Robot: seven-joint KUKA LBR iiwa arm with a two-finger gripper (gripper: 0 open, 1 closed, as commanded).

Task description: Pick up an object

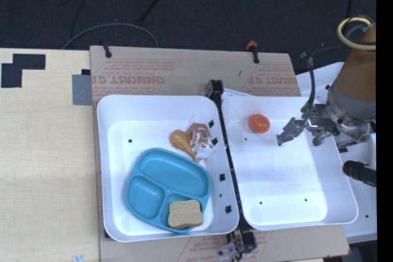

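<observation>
A small orange-red ball-like fruit [259,123] lies in the right bin [295,205], near its far left corner. My gripper [303,136] hangs over the right side of that bin, a short way right of the fruit and apart from it. Its fingers [287,132] are spread open with nothing between them. The left bin [113,132] holds a blue divided tray [159,184] with a slice of bread [185,213] in its near corner. A tan drumstick-shaped toy [180,140] and a crinkled snack wrapper [201,137] lie just beyond the tray.
The arm's grey body with the orange band [359,80] stands over the right bin's far right edge. A black divider clamp [216,90] sits between the bins. Cardboard [184,73] lies under both bins; pale wood bench [43,162] extends left.
</observation>
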